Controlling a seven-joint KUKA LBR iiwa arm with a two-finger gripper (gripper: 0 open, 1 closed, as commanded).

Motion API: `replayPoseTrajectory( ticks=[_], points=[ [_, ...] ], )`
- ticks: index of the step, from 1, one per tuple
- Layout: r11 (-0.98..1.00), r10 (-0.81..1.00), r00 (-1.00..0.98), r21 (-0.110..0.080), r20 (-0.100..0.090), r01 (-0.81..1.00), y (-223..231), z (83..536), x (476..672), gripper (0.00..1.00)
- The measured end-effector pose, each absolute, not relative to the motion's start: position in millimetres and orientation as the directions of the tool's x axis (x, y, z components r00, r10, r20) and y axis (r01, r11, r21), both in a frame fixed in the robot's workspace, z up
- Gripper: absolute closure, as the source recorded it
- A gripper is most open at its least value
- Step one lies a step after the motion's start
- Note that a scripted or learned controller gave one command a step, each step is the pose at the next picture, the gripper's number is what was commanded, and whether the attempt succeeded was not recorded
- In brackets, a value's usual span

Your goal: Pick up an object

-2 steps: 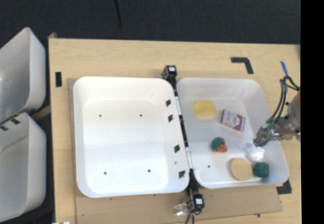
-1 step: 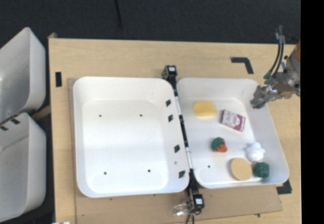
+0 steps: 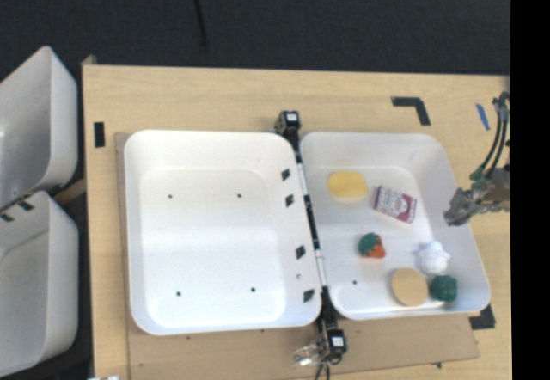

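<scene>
the pincer (image 3: 461, 208) hangs at the 3 o'clock rim of the right bin (image 3: 434, 150), a small grey shape with cables rising behind it; whether it is released or clenched, i cannot tell, and nothing shows in its grasp. inside that bin, nearest at its 9 o'clock, lies a pink-and-white carton (image 3: 394, 203). at the carton's 9 o'clock sits a yellow round piece (image 3: 347, 185). toward the bin's 6 o'clock lie a crumpled white object (image 3: 433, 257), a dark green lump (image 3: 443, 287) and a tan disc (image 3: 409, 286), the last two just beside each other. a green-and-red toy (image 3: 370, 245) rests near the bin's middle. the left bin (image 3: 137, 198) adjoins at 9 o'clock on the wooden bench (image 3: 215, 99).
</scene>
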State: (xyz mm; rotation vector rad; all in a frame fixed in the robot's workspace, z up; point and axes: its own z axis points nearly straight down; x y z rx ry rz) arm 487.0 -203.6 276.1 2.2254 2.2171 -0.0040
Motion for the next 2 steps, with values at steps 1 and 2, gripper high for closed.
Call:
replayPoseTrajectory(
  ticks=[1, 2],
  points=[
    [0.014, 1.0, -0.014, 0.012, 0.002, 1.0, -90.6, 353.3, 492.4, 1.0],
    [-0.002, 1.0, 0.002, -0.013, 0.001, 1.0, -107.4, 207.8, 487.3, 1.0]
  ],
)
